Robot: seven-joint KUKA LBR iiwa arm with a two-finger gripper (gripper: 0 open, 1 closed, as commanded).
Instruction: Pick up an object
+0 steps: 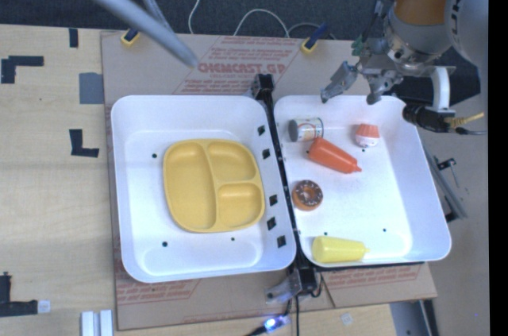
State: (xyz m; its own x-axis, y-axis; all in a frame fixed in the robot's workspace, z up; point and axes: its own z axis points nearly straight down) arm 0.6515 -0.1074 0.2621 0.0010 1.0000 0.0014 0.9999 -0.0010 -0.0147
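Red print on the cardboard sheet point(238, 60) under the bins reads approx "CHEMCAST GP". Left bin point(135, 168): yellow divided tray point(213, 185). Right bin point(413, 191): jar point(305, 129), carrot point(333, 156), donut point(307, 195), yellow piece point(339, 249). Jaws point(354, 88) apart, nothing between; carrot at approx 7 o'clock of them, near.
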